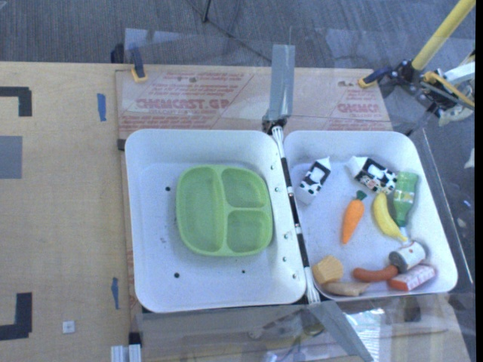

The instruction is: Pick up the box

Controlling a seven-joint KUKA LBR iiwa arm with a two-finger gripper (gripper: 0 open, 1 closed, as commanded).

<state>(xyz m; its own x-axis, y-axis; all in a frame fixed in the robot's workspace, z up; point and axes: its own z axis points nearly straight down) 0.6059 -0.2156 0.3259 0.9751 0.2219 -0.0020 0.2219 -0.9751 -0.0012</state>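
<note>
Closest in: crumpled clear plastic (pixel 355 329) just off the front rim of the right bin (pixel 438 202). Inside that bin's front edge, a tan bread-looking bit (pixel 347 288) touching an orange wedge (pixel 327 268), then a red sausage (pixel 373 273), a small grey-and-white roll (pixel 408 256) and a red-and-white pack (pixel 414 278) all bunched together. A bit further back, carrot (pixel 352 219) and banana (pixel 386 217) side by side, not touching.

For the box: a few boxy candidates, honestly can't tell which is meant. Green packet (pixel 405 193) right beside the banana, cow-print box (pixel 376 176) just behind it near the bin's back wall, and a cow-print carton (pixel 314 179) by the wall shared with the left bin (pixel 147 225). All lying loose on the bin floor.

Over in the left bin, a green divided plate (pixel 224 210) about in the middle.

Further off, cardboard sheet (pixel 189 100), grey post (pixel 281 81), yellow rod (pixel 450 19).

No way to tell how the jaws stand, so nothing placed off them.
</note>
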